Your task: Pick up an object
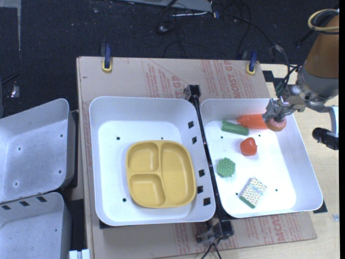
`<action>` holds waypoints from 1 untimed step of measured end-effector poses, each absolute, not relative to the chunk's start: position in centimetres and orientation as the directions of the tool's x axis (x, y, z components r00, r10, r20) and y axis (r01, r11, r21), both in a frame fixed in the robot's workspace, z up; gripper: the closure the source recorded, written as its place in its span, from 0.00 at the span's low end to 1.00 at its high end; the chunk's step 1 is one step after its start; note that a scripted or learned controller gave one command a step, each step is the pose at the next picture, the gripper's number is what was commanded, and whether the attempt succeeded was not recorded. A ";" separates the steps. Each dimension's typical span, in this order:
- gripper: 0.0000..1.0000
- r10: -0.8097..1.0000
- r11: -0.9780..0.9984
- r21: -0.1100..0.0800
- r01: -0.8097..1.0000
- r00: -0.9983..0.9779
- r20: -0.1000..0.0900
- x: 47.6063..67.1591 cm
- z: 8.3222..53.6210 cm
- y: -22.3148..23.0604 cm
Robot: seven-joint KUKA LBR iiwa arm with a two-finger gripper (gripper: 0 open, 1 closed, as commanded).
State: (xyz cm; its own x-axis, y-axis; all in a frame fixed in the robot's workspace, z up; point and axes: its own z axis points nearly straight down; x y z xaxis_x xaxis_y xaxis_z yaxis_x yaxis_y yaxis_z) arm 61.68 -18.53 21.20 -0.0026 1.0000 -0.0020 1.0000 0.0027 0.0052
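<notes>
The robot's hand [276, 115] sits low at the far edge of the right bin [302, 161], over the carrot [252, 121] and a red piece beside it; whether it is open or closed cannot be told; a red tomato [248, 146] lies nearby; a yellow divided plate [160, 173] rests in the left bin [108, 144].

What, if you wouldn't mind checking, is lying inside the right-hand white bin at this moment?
The right bin holds an orange carrot, a green piece, a red round item, a green bumpy ball and a small patterned box. The gripper covers the carrot's right end.
</notes>
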 end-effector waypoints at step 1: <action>1.00 1.000 0.008 -0.001 1.000 -0.008 0.002 61.8 21.0 -12.3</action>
